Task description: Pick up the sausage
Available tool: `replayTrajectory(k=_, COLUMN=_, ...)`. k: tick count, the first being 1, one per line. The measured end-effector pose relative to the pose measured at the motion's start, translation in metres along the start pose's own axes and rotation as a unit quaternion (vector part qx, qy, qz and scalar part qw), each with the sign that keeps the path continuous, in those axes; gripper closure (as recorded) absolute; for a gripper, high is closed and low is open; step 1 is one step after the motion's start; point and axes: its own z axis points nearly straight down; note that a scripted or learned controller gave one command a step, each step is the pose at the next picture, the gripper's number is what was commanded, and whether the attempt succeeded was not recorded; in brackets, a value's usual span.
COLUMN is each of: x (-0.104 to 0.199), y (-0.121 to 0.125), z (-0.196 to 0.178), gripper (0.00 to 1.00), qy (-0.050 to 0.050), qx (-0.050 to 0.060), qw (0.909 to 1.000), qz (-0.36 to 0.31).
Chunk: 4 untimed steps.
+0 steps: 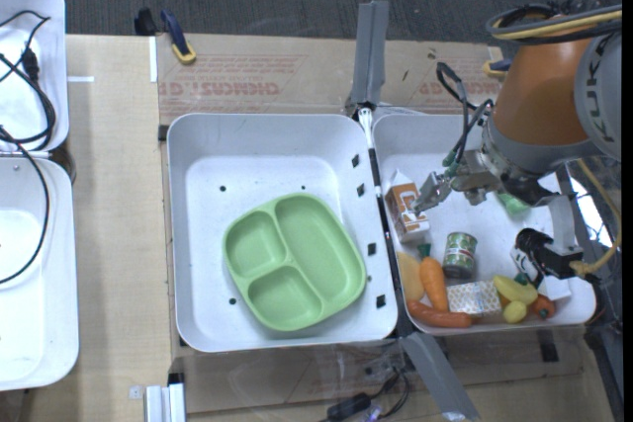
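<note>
The sausage [441,317], a reddish-brown curved link, lies along the front wall of the right bin [388,135], just below an orange carrot [432,282]. My gripper [431,195] hangs over the back left part of that bin, right beside a brown carton [406,213]. It is well behind the sausage and not touching it.
A green three-part plate [294,261] lies in the left bin [188,212]. Around the sausage are a small tin can [459,255], a white patterned packet [473,297] and yellow fruit pieces [514,295]. A green item [512,205] sits under the arm.
</note>
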Motion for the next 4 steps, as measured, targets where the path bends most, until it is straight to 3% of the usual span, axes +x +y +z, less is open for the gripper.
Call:
replayTrajectory(k=1, x=0.0, y=0.0, z=0.0, gripper=0.0, qy=0.0, qx=0.0, qw=1.0, qz=0.0)
replayTrajectory(k=2, x=-0.049, y=-0.029, z=0.077, gripper=0.0, qy=0.0, qx=-0.001, qw=0.9966, qz=-0.083)
replayTrajectory(k=3, x=-0.099, y=0.022, z=0.099, gripper=0.0, qy=0.0, qx=-0.002, qw=0.9985, qz=-0.054)
replayTrajectory(k=4, x=-0.094, y=-0.013, z=0.099, gripper=0.0, qy=0.0, qx=-0.002, qw=0.9994, qz=-0.035)
